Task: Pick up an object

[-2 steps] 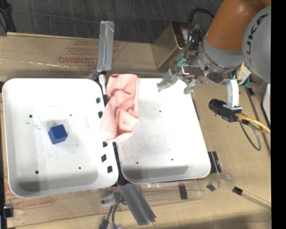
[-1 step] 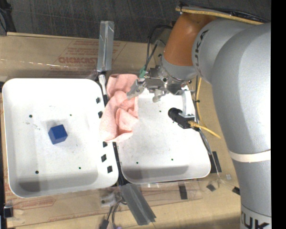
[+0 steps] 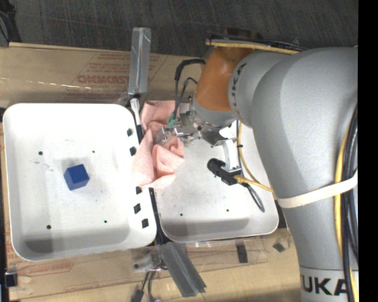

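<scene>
Dark grey carpet floor [image 3: 82,11] is showing past the top edge, brown cardboard sheet [image 3: 63,68] is covering the worktop.

The worktop [image 3: 63,68] is a brown board with faint red lettering along its far side, resting over a dark floor. Two shallow white bins sit directly on it, side by side and touching at their inner rims: the left bin [image 3: 25,168] and the right bin [image 3: 201,228]. A grey metal bracket [image 3: 138,58] stands at the far edge between them, and another grey bracket [image 3: 183,269] lies at the near edge.
</scene>
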Robot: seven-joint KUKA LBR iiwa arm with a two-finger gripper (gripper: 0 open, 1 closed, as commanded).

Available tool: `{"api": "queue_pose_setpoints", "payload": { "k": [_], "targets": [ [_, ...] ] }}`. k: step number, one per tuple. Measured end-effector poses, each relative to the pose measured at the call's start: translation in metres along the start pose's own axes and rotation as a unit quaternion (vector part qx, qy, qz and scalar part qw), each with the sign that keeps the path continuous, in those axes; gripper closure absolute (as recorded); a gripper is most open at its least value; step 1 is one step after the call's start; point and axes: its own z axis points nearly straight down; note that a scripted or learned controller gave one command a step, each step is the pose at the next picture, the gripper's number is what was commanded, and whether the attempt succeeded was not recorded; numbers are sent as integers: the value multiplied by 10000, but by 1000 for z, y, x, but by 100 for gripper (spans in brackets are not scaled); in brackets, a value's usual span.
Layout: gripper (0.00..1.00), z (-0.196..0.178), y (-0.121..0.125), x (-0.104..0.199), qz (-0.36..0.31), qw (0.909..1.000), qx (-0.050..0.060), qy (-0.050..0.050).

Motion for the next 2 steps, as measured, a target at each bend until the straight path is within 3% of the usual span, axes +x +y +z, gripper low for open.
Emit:
{"api": "queue_pose_setpoints", "payload": {
  "k": [1, 2],
  "targets": [
    [0, -102, 12, 31, -282, 9996, -15, -2],
    [0, -30, 6, -14, -458, 9989, 0, -1]
  ]
}}
